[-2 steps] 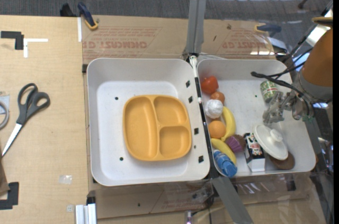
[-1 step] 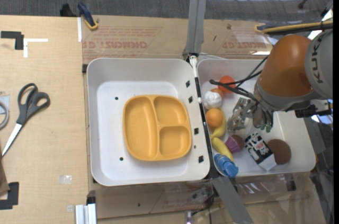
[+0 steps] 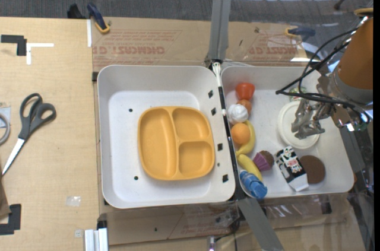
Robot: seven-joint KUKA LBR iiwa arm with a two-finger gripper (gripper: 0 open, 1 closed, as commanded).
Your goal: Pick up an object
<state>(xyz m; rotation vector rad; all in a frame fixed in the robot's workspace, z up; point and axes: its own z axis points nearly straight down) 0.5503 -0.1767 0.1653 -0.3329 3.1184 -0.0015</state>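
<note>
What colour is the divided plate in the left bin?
Yellow-orange all over; the divided plate shows clearly in the camera view.

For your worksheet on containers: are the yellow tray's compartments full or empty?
Empty. All three compartments of the tray show bare yellow bottoms; it lies in the left bin.

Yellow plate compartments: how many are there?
3. The yellow plate in the left bin has one long compartment on its left side, one at upper right and one at lower right. None looks hidden.
</note>
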